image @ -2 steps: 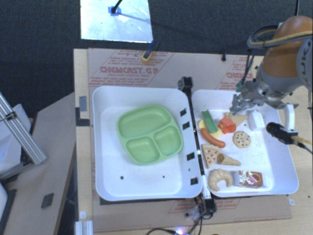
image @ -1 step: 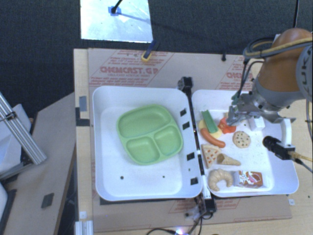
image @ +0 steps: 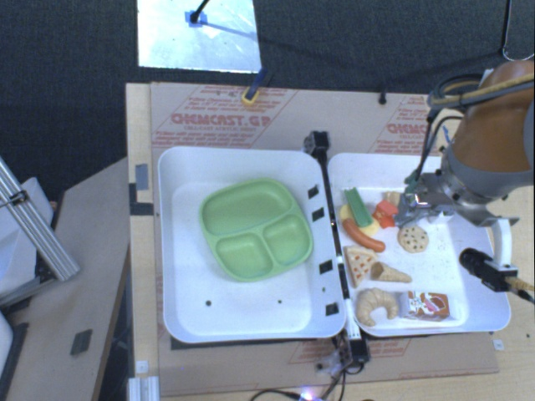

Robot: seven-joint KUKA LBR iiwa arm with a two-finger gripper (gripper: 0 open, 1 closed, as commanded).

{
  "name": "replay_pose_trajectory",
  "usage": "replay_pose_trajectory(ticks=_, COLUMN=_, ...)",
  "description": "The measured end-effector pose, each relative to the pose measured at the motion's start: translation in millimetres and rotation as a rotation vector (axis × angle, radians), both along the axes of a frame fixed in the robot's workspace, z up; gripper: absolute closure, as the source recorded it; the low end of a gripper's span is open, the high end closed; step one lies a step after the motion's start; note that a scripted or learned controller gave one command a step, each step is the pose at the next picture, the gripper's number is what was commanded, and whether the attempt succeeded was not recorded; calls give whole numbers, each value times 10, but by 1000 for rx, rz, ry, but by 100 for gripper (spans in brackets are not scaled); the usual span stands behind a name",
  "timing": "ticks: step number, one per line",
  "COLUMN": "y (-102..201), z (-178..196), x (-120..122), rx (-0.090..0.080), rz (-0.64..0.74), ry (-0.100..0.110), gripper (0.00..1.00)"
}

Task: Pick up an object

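The tabletop (image: 209,111) is seen to carry two shallow white bins side by side, and every place below is given relative to the right bin (image: 493,307). To its left stands the left bin (image: 180,307), in which a green divided plate (image: 255,228) lies, well apart from the task. Over the right bin's far right corner the grey arm (image: 493,132) is seen, and its pincer (image: 415,210) hangs over the bin's upper middle; whether the pincer is released or clenched cannot be told, as the tip is blurred and partly hidden. No object is seen between its tips. The things that may be picked lie in the right bin's left half: a croissant (image: 376,305) at the near left corner, a printed packet (image: 428,306) just beside it, a pizza slice (image: 359,263) and an ice-cream cone (image: 391,272) above those, a sausage (image: 364,237) with its long axis running slantwise, a green block (image: 359,206) lying along the left wall, a small red-orange piece (image: 386,211) and a round cookie (image: 412,239). The cookie and the red-orange piece are judged nearest, the cookie just below the pincer toward the near side, the red-orange piece just to its left. Crowding there is judged the main hindrance.
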State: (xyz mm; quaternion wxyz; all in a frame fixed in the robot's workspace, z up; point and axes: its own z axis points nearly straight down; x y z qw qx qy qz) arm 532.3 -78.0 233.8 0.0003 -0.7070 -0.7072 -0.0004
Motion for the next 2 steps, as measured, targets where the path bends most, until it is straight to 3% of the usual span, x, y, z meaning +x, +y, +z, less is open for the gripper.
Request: replay_pose_trajectory(ticks=2, y=32, z=-200, x=81, rx=-1, rz=1, ry=1, gripper=100)
